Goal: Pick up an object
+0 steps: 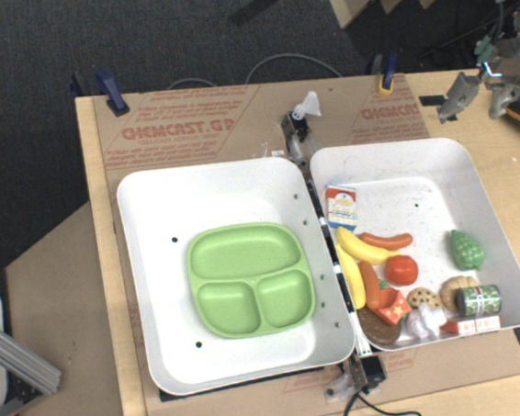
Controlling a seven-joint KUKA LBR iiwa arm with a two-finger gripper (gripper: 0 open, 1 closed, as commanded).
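Your left bin (145,261) holds a green divided plate (249,279) at its middle. The right bin (480,189) holds the toys to pick from: a small carton (341,206) near its back-left corner, a banana (355,252), sausage (386,241) and tomato (400,270) along its left side, and a can (479,300) at its front edge. What seems to be the gripper (459,97) hangs beyond that bin's back-right corner, too blurred to tell whether it is apart or together.

Grey metal arm part (462,95) at the upper right, perhaps the claw.

Green divided tray (249,278) in left bin (151,223); toy foods fill right bin (450,169).
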